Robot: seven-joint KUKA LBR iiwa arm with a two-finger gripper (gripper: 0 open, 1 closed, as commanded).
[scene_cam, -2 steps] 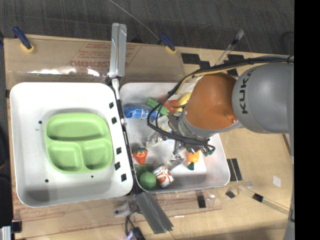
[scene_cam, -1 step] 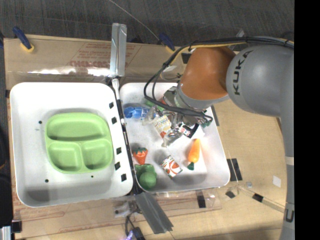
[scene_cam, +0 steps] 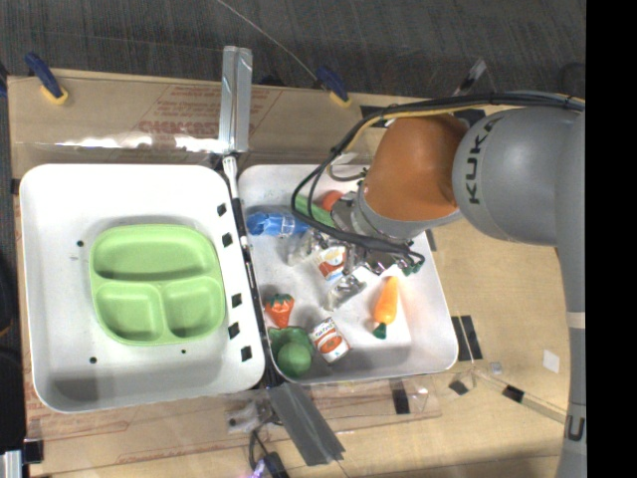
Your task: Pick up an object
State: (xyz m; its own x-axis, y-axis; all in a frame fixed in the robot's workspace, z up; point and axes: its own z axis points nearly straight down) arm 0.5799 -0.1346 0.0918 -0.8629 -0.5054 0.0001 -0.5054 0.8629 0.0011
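Note:
My gripper (scene_cam: pixel 345 283) reaches down into the middle of the right bin (scene_cam: pixel 430 339), under the orange wrist band. A small red and white packet (scene_cam: pixel 331 260) lies right against it on its left. An orange carrot (scene_cam: pixel 386 302) lies just to its right. A red strawberry-like toy (scene_cam: pixel 282 309), a green round fruit (scene_cam: pixel 294 357) and a small red and white can (scene_cam: pixel 330 341) sit near the bin's front left. A blue crumpled item (scene_cam: pixel 269 224) lies at the left wall, and an orange-red piece (scene_cam: pixel 330 202) peeks out beside the wrist.
The left bin (scene_cam: pixel 50 217) holds a green divided plate (scene_cam: pixel 156 282). A metal bar (scene_cam: pixel 237 98) stands up behind the divider between the bins. The arm's grey body (scene_cam: pixel 518 177) covers the right bin's far right corner. Black cables loop over its back edge.

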